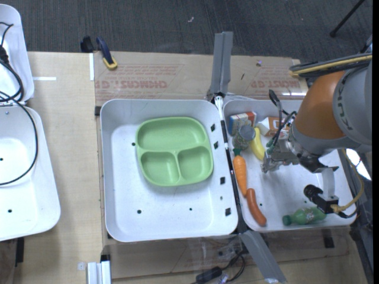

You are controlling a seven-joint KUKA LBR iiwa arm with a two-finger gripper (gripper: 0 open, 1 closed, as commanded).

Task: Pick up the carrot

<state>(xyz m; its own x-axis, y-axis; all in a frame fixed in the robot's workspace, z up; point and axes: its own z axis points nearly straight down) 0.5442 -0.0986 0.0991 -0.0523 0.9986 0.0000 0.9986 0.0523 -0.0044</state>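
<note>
Carrot (240,174) beside right bin's (296,201) left wall

Two bins sit side by side on the bench (65,76). The left bin (118,212) holds a divided plate (174,150) in its far half. In the right bin (284,197), the carrot (240,174) lies along the left wall, with a sausage (256,207) just nearer (their ends almost meeting). A banana (258,144) lies right of the carrot, a bottle (304,216) at the near right. The tool (267,164) hangs right of the carrot.
</note>
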